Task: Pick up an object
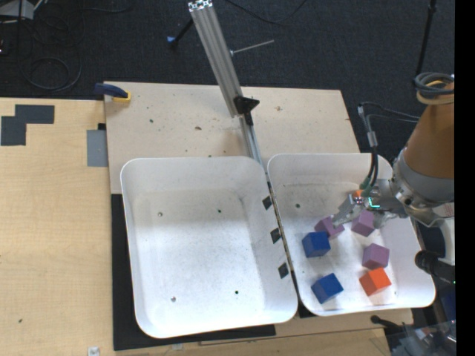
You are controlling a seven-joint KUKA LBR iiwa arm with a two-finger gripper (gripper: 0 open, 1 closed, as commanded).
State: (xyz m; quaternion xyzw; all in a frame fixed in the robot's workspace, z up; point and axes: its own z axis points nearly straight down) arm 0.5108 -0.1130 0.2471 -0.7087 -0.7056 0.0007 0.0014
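The right bin point(334, 170) holds several small blocks. My gripper point(352, 212) is low over the bin's middle, reaching in from the right. A purple block point(330, 227) lies just to its lower left and another purple block point(364, 223) is right beside it on the right. A blue block point(315, 244) sits just below the left purple one. Further toward the front lie a third purple block point(375, 256), an orange-red block point(375, 281) and a second blue block point(326, 287). Whether the gripper has hold of any block I cannot tell.
The left bin point(148, 199) stands beside the right one, with a divider wall point(273, 221) between them. A slanted metal rail point(219, 58) rises behind the bins. The arm's orange band point(436, 136) hangs over the right bin's right edge.
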